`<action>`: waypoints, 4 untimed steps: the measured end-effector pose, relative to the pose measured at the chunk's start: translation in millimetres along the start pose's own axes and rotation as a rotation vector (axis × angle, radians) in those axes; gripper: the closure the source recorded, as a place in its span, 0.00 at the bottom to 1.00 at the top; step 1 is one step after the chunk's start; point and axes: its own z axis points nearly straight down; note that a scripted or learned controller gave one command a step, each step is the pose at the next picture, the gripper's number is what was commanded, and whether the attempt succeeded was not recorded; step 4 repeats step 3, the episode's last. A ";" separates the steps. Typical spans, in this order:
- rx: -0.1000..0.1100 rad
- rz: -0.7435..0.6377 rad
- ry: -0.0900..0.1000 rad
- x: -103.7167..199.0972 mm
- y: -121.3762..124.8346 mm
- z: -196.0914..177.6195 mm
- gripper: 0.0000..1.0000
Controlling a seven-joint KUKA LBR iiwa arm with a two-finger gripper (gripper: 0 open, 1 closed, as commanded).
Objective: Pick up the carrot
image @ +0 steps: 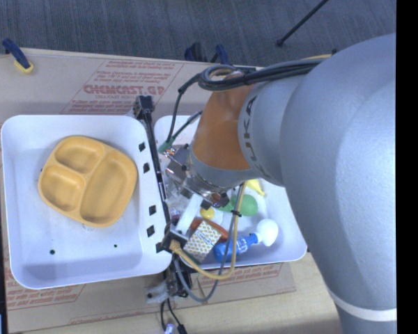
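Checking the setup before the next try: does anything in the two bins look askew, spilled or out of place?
Nothing looks spilled or damaged. The yellow divided plate lies flat but turned at an angle in the left bin. The right bin holds a crowded jumble of small items, largely covered by the arm, which seems intended.

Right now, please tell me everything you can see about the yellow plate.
The plate is a yellow, matte tray that looks like plastic, with rounded corners and three compartments: two small ones toward the view's left and one long one on the right. It lies flat and upright, turned a bit askew, in the upper middle of the left bin, resting on the bin's floor. No item can be seen lying in its compartments, and it sits apart from the bin's walls and from the arm.
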 end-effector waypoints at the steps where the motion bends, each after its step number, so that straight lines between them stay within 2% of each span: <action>1: -0.001 0.121 0.000 -8.4 -17.6 -13.3 1.00; 2: -0.003 0.087 0.002 -45.1 12.1 -64.5 1.00; 3: 0.001 0.170 0.000 -29.6 -1.2 7.2 1.00; 4: 0.001 0.170 0.000 -29.6 -1.2 7.2 1.00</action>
